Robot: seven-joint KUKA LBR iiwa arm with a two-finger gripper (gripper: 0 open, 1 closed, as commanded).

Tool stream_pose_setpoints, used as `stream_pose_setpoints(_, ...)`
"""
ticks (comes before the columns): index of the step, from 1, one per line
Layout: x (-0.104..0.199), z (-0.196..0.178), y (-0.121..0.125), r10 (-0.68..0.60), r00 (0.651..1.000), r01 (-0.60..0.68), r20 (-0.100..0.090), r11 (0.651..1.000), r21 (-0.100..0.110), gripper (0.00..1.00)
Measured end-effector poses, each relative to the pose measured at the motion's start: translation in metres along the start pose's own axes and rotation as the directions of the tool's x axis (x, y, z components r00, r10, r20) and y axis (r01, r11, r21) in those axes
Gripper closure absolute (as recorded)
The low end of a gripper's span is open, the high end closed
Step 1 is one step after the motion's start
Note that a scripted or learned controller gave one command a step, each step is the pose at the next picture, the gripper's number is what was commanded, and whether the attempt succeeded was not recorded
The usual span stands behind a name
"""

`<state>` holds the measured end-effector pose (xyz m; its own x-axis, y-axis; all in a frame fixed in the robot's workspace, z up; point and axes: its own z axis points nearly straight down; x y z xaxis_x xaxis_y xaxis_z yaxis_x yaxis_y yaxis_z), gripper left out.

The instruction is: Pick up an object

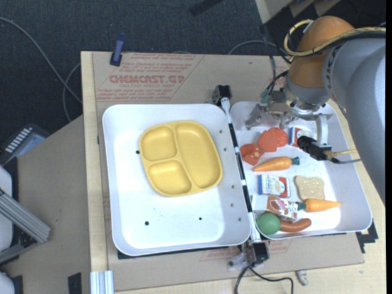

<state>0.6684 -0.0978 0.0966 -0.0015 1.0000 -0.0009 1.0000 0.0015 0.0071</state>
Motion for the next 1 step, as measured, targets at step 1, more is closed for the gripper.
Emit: stream_pose_setpoints(1, -0.0129, 0.0112, -0.0425, 0.002, 1.0, -0.002, -0.001, 1.0, 0.007, 0.0)
